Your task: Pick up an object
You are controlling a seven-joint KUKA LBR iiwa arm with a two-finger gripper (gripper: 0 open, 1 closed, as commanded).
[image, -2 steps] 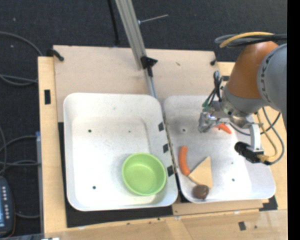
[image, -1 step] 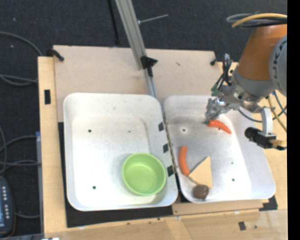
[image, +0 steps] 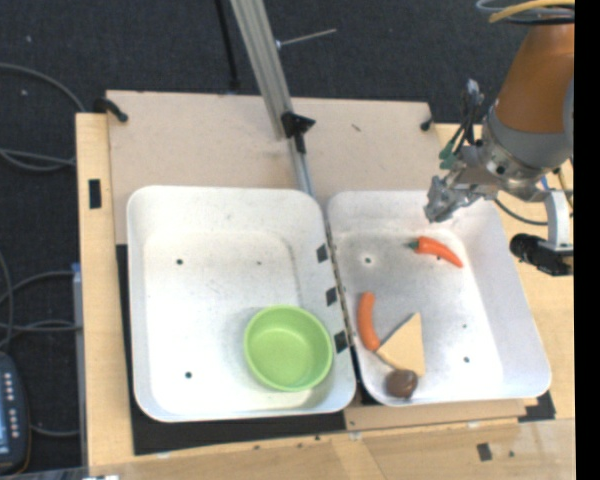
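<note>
Four items crowd the right bin [image: 500,298]; gripper [image: 442,206] over its back edge.

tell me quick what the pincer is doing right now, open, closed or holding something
Pincer: cannot be told; it sits above the right white bin's far edge, near the small orange carrot-shaped toy.

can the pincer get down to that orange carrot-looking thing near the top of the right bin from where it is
Probably yes. The pincer hangs over the right bin just up and left of the orange carrot, which lies alone on bare bin floor. Nothing sits between them; the other orange piece and tan wedge lie well clear.
</note>
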